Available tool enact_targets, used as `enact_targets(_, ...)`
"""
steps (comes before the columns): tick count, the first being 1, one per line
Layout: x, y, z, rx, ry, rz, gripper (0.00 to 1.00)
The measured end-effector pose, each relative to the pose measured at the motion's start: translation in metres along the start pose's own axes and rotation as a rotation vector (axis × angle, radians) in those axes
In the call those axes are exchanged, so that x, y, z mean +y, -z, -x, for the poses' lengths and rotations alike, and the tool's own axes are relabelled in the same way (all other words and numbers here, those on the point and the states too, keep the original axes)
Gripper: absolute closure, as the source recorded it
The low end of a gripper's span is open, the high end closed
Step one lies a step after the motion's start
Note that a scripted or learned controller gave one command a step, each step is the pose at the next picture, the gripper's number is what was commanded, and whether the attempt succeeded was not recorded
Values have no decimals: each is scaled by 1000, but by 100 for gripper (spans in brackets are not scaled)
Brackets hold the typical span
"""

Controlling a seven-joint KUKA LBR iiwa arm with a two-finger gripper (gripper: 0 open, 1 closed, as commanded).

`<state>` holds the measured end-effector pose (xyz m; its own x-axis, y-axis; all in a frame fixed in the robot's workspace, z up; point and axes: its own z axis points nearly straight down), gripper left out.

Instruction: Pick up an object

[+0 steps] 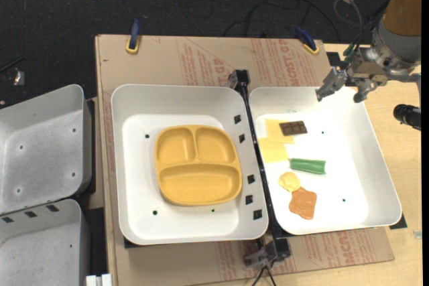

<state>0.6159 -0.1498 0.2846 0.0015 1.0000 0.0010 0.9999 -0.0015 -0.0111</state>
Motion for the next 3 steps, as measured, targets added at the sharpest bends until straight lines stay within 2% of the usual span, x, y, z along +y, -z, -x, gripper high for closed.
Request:
enact_targets(1,2,7,0,-2,2,11,0)
enact_targets(3,11,-82,-2,-1,2,7,0)
